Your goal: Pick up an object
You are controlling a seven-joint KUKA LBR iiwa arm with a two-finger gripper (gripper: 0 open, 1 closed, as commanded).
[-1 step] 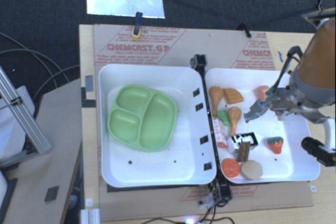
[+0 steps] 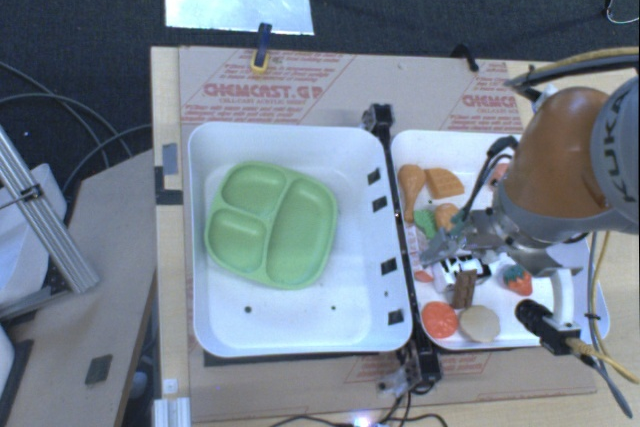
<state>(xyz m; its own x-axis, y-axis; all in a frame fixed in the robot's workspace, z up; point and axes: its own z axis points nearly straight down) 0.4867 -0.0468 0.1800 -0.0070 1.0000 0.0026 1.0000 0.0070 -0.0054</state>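
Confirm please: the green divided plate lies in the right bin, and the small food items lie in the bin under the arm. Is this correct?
Not quite. The camera view shows the green divided plate in the left bin, not the right one. The rest holds: the small food items lie in the right bin, under the arm.

camera view | fixed overhead, tilted down | moderate distance | centred on left white bin (image 2: pixel 300 330); second bin to its right, arm (image 2: pixel 570 165) entering beyond that
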